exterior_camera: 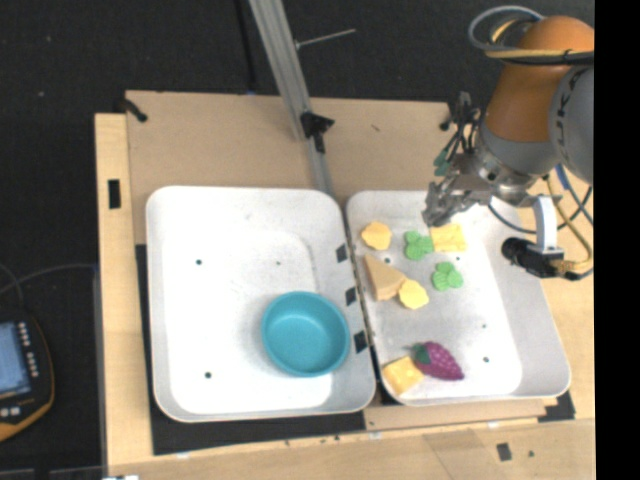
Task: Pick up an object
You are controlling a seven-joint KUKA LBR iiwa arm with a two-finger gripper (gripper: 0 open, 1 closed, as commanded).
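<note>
From my seat the closest grab candidate is the yellow block (449, 238), sitting right under the gripper (438, 211) in the far part of the right bin (535, 353), touching or nearly touching the tips. Can't say for sure whether anything is actually pinched; the tips are a dark blur, so I cannot tell if the hand is open or closed.

Just beside the gripper toward the bin divider there's a green piece (418, 245), and further that way a round yellow piece (376, 235). Nearer the camera from the hand: another green cluster (448, 277), a tan wedge (380, 277) leaning against the divider wall, and a yellow lump (414, 294) touching the wedge. Well away from the hand, at the near rim, a purple grape bunch (438, 360) lies against a yellow cube (403, 375).

Room-wise, the stuff is crowded around the hand, but the right side of that bin's floor is bare. The left bin (200, 228) has a teal bowl (305, 333) near its front corner and lots of open floor.

The arm (530, 98) gets cut off at the frame's right.
</note>
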